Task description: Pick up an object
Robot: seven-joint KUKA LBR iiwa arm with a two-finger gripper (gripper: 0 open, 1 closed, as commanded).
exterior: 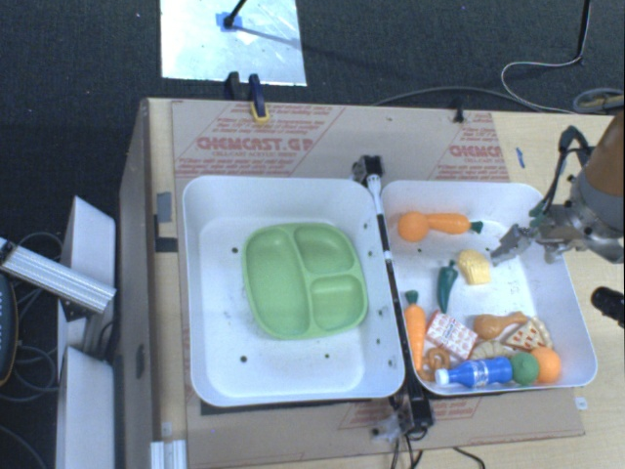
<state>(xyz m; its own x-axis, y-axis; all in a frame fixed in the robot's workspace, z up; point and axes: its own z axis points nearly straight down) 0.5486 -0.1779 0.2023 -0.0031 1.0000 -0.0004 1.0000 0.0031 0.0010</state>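
Fig.: gripper hangs over right bin, fingers spread, nothing btwn them. Nearest candidate, yellow corn piece, lies just beside and below-left. Risk: toys crowd the near corner w/ blue bottle; an off-centre descent may nudge corn aside or close on air.

You are looking at an evenly lit, fairly bright scene; light is coming from overhead, leaving only faint shadows. The two white bins are glowing almost washed out, and the shiny sheet at 11 o'clock is throwing pale glare. The whole picture is looking soft and grainy, and the arm at 3 o'clock is blurring slightly.
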